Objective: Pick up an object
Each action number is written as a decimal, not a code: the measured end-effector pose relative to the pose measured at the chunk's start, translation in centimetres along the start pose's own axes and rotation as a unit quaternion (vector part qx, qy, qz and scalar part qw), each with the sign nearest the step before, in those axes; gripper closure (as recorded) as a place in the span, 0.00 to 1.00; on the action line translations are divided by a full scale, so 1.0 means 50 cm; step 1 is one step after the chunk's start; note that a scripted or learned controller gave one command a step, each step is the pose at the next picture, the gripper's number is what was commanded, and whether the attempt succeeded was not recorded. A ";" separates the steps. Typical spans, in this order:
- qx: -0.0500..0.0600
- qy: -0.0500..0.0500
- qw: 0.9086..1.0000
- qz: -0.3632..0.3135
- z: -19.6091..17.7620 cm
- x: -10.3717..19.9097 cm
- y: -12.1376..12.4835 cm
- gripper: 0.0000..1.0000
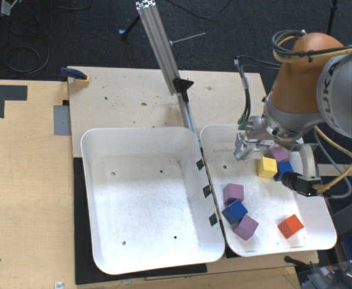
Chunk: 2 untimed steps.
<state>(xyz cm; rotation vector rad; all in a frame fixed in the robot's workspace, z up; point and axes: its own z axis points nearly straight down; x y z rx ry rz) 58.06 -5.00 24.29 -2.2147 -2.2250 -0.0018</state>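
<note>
The gripper (243,148) is seen over the far part of the right bin (320,242), hung from the grey arm (339,95) with its orange band (305,71). Whether its fingers are spread or closed cannot be told at this slant, and nothing is seen held between them.

All places are given from the yellow cube (267,167), which lies in the right bin just beside the gripper, toward the near-right of it. A purple cube (279,154) is partly hidden just behind the yellow cube, and a blue block (284,168) is seen touching its right side. Nearer the camera and to the left of the yellow cube, a cluster of three is found: a purple block (234,192), a blue cube (234,211) against it, and a second purple block (246,227) nearest the rim. An orange cube (291,226) is set apart, near and to the right of the yellow cube.

The left bin (103,155) is seen well to the left of the yellow cube, beyond the dividing rail (164,47).
</note>
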 end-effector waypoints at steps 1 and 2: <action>0.001 -0.001 1.000 0.001 0.018 0.087 0.019 1.00; 0.002 0.000 1.000 0.000 0.036 0.206 0.016 1.00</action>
